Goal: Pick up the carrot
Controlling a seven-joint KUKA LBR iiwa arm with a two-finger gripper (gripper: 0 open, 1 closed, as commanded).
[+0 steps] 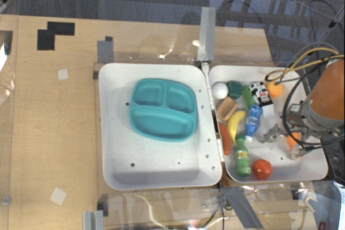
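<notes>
Tomato [262, 168] beside green bottle [242, 157]

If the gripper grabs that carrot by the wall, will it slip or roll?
The carrot looks like smooth, stiff toy plastic, so it probably won't bend but may slip. Long and rounded, it could roll, though the bin wall and banana beside it probably hem it in.

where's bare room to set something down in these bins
Left bin: bare floor all around the teal tray, widest along its near edge. Right bin: crowded on its left with the banana, bottles and tomato; the gripper occupies the right.
</notes>
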